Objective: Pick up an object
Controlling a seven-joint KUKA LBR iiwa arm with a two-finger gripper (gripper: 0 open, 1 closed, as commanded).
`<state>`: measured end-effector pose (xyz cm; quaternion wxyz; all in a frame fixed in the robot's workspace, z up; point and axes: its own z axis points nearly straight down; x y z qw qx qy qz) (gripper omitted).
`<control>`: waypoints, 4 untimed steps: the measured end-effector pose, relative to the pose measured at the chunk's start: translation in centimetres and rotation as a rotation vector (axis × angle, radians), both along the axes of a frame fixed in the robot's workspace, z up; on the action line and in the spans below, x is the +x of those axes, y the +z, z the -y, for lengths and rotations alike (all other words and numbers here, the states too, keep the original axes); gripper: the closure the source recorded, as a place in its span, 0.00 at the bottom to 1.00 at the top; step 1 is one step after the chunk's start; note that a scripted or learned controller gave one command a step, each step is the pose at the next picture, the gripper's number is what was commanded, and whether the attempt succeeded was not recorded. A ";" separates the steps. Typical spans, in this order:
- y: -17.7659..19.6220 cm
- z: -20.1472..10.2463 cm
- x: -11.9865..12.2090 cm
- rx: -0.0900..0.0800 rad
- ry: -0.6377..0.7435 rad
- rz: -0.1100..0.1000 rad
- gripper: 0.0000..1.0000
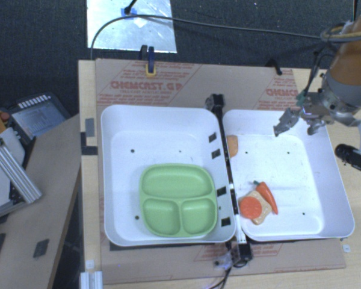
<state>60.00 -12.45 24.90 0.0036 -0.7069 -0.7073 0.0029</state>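
Observation:
My gripper [297,126] hangs over the back right part of the right bin [301,161], open, with nothing between its fingers. Near that bin's front left lie an orange carrot [266,197] and a red round piece [250,207] resting on a tan slice [262,216]; the three touch each other. A small orange-tan piece [231,144] sits against the bin's left wall. All of these lie well to the left of and nearer the front than the gripper.
The left bin [162,131] holds a green divided plate [178,198] at its front right. A black divider with clips [222,161] runs between the bins. Cardboard [168,83] lies under both bins.

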 end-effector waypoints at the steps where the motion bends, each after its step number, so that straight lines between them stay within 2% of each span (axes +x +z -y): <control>1: 0.6 0.0 0.2 -0.001 0.002 0.010 0.00; 2: -3.7 -0.5 -0.1 -0.001 0.001 0.008 0.00; 4: -16.1 -0.7 0.0 0.000 0.001 0.007 0.00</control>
